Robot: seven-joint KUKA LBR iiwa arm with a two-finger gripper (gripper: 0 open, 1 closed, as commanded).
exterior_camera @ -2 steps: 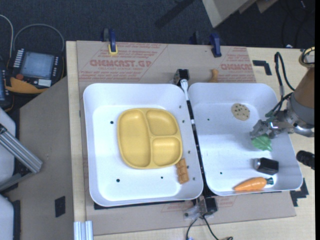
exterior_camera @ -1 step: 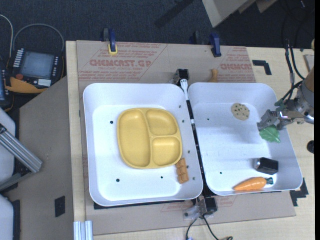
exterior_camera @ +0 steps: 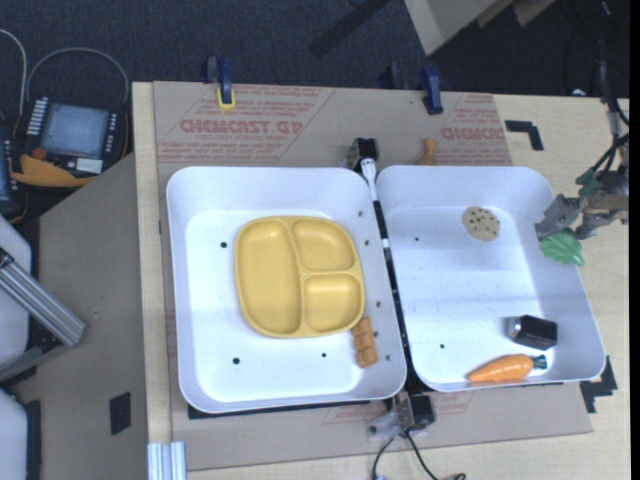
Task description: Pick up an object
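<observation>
My gripper (exterior_camera: 572, 224) hangs over the right rim of the right bin (exterior_camera: 440, 268), its two grey fingers spread open. A crumpled green object (exterior_camera: 562, 247) lies just under the fingertips at the bin's right edge; I cannot tell whether they touch it. Also in the right bin are a round speckled cookie (exterior_camera: 481, 223) at the back, a black block (exterior_camera: 531, 330) and an orange carrot (exterior_camera: 503, 369) at the front right.
The left bin (exterior_camera: 200, 298) holds a yellow divided plate (exterior_camera: 298, 274) and a small brown snack piece (exterior_camera: 364, 343) by its front right corner. Clamps and cables sit along the cardboard bench edges. A pendant lies off the bench at the far left.
</observation>
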